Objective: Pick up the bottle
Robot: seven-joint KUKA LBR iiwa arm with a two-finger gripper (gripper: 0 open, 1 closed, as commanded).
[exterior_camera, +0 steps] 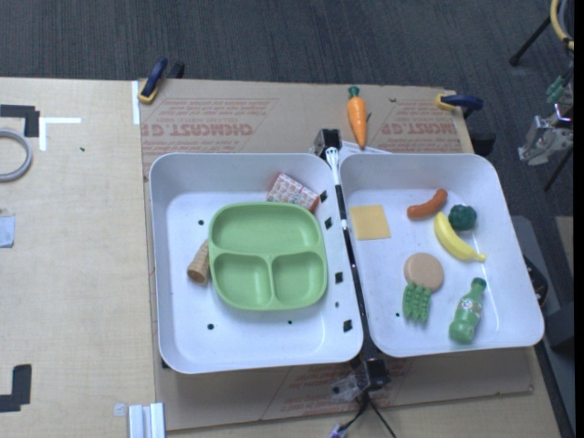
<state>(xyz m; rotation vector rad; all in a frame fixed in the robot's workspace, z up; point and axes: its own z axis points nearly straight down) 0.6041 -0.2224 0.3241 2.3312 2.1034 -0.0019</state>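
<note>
A cardboard-covered bench [210, 117] on dark carpet bears two white bins. The right bin [511, 245] holds the bottle [466, 311], green plastic with a pale label and green cap, lying tilted near the bin's front right corner, just beside a green ridged toy [417, 302]. The gripper [546, 140] sits off the bench at far right; whether it is open cannot be told.

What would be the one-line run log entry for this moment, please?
task: pick up bottle | bottle: lying in right bin, near corner, beside green comb-like toy | contact: none | status: not yet picked
</note>
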